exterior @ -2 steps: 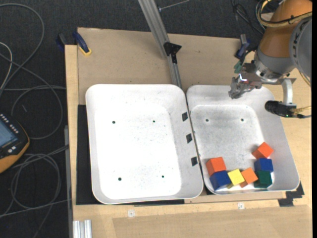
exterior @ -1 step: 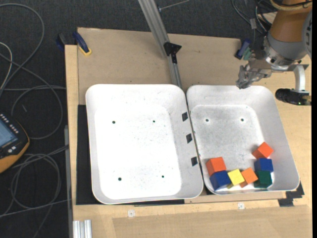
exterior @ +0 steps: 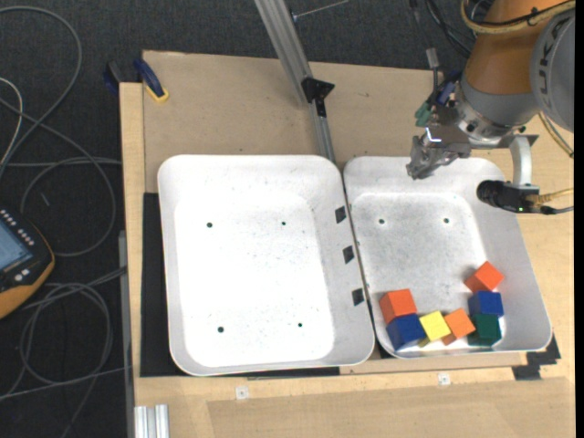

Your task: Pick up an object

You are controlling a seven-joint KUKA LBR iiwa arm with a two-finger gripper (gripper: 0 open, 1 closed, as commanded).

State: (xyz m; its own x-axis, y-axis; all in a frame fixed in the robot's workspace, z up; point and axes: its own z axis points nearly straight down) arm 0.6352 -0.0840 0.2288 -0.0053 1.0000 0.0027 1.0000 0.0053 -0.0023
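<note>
Several small blocks huddle in the near right corner of the right bin (exterior: 429, 231): an orange block (exterior: 397, 303), a blue block (exterior: 405, 330), a yellow block (exterior: 434, 325), another orange block (exterior: 459, 322), a green block (exterior: 487, 330) with a blue one (exterior: 487, 304) on it, and an orange block (exterior: 487, 276) a little farther back. My gripper (exterior: 425, 166) hangs over the far edge of the right bin, well away from the blocks. Nothing shows between its fingers.
The left bin (exterior: 246, 258) lies beside the right one, with black clips (exterior: 347, 254) along the shared rim. A slanted metal rail (exterior: 292, 53) crosses the bench at the back. Cables and a handheld device (exterior: 18, 258) lie on the floor at left.
</note>
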